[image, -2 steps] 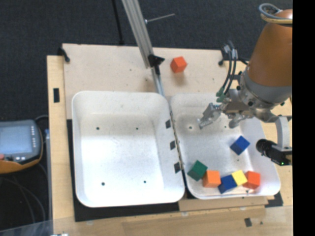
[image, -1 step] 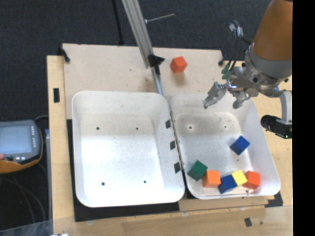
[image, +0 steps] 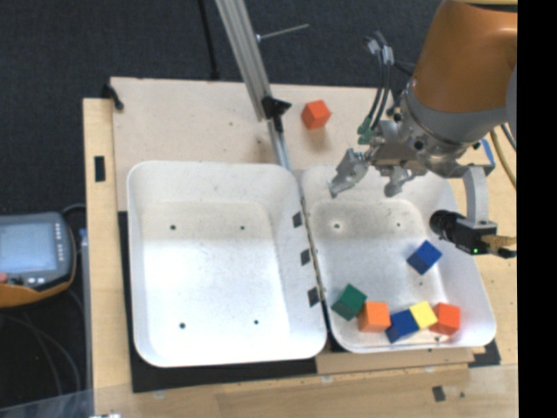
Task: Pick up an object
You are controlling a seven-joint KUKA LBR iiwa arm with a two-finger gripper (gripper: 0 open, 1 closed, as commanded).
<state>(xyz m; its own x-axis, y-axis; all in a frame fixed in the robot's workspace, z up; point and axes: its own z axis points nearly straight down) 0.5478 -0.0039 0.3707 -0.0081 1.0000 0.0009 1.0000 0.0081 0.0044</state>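
Observation:
My gripper (image: 372, 179) hangs above the far edge of the right bin (image: 365, 233), fingers spread open with nothing between them. Well below it in that bin lie several blocks: a blue cube (image: 425, 257) alone near the right wall, and along the near edge a green cube (image: 349, 301), an orange cube (image: 375, 315), a second blue cube (image: 402, 324), a yellow cube (image: 423, 314) and a red-orange cube (image: 446, 318). Another orange cube (image: 316, 114) rests on the bench beyond the bins.
The left bin (image: 218, 259) stands beside the right one, sharing a middle rim. A slanted metal rail (image: 248, 59) rises from the bench behind the bins. A grey device (image: 30, 255) sits off the bench at the left.

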